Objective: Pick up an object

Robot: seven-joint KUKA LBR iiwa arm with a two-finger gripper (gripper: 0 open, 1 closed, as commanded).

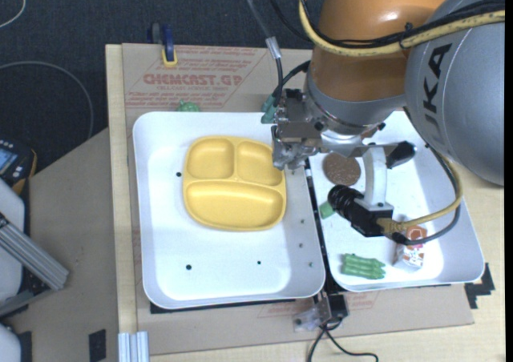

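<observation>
A yellow divided plate [232, 183] lies in the left bin [216, 272], towards its back. My gripper [287, 154] hangs low at the plate's right edge, just beside the ridge between the two bins. The right bin [449, 260] holds a brown round disc [341, 168], a green bean pod [364, 267], a small white and red carton [411, 255] and a small green piece [326, 210]. The wrist and arm hide the back of the right bin. Nothing shows held in the gripper.
A brown board [200, 80] lies under both bins, with a blue and yellow clamp [167, 44] at its back edge. A small green scrap [188, 106] sits just behind the left bin. Bare white floor spans the left bin's front half.
</observation>
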